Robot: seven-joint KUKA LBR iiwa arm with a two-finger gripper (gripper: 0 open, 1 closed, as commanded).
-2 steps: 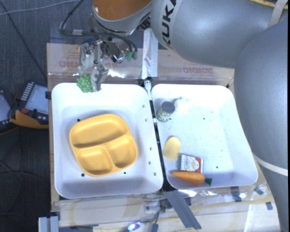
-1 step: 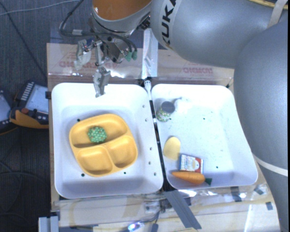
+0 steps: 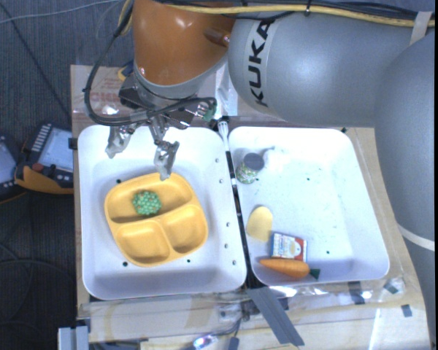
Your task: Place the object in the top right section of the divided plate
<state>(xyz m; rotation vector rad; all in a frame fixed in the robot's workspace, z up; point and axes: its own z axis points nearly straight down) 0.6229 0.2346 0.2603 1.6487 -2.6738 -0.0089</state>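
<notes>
A yellow divided plate lies in the left bin. A green round object rests in the plate's upper section. My gripper hangs just above the plate's far rim, fingers spread apart and open, with nothing between them. One finger points down near the plate's top edge, the other finger is off to the left over the bin floor.
The right bin holds a small glass jar, a pale yellow chip-shaped piece, a small carton and a carrot. The arm's big grey body covers the upper right. A handheld pendant lies left of the bench.
</notes>
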